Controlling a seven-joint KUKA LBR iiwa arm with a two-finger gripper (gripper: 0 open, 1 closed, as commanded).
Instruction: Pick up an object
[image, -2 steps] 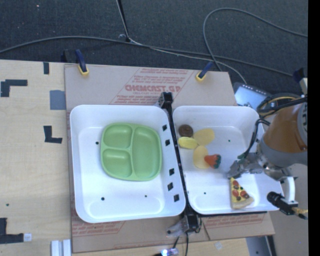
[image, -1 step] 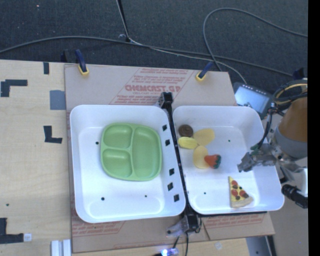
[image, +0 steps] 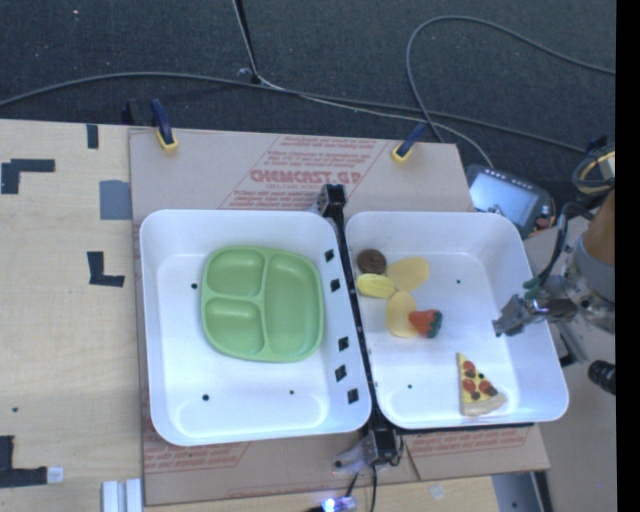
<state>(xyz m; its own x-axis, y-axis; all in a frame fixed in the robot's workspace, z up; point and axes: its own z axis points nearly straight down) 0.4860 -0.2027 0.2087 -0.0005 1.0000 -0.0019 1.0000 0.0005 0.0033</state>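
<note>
Left of the claw (image: 512, 318), whose state I cannot tell, lie one strawberry (image: 427, 322), one pizza slice (image: 477, 386), three yellow pieces.

Dark grey carpet floor (image: 300, 40) behind, black cables (image: 445, 60) trailing across; pale wooden bench (image: 60, 330) at left.

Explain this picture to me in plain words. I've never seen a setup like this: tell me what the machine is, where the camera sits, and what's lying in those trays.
One camera looks down at a slant on a bench with two shallow white bins. The left bin holds a green divided plate. The right bin holds toy food: a brown round piece, yellow pieces, a strawberry and a pizza slice. The machine is a robot arm reaching in from the right; its gripper sits at the right bin's right edge. Nothing is seen between its fingers.
</note>
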